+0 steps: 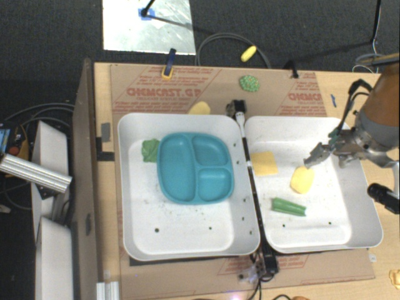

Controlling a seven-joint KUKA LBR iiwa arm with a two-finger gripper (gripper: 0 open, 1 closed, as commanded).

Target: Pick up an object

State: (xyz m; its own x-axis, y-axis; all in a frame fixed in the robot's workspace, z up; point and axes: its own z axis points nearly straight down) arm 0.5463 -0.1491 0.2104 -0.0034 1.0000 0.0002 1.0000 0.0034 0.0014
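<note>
The right bin (359,230) holds three pieces. A rounded yellow piece (302,180) lies near its middle. A flat yellow block (264,164) rests by the left wall, and a green pod (288,207) lies toward the front. My gripper (329,157) hangs over the right bin, just up and right of the rounded yellow piece. It is open, with nothing between its fingers. One fingertip (312,159) points down-left, close above that piece.
The left bin (134,230) holds a teal divided plate (195,167) with a green leafy piece (150,150) at its left edge. On the cardboard behind the bins lie a yellow piece (200,109) and a green knobbly ball (249,83). A black clamp (237,110) sits at the divider's far end.
</note>
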